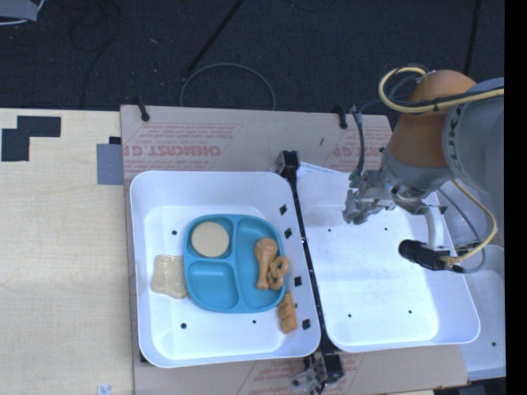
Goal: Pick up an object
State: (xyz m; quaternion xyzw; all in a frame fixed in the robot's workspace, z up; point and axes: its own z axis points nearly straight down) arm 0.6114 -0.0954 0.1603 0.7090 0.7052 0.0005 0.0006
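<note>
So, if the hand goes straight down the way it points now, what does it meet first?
Most likely the bare white floor of the right bin; the hand hangs over its upper left part, though its height above is unclear.

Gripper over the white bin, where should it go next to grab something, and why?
Probably sideways toward the left bin. The gripper hangs above the right bin, apart from every object. The blue tray, the round biscuit, the pretzel and the pale piece all lie in the left bin.
</note>
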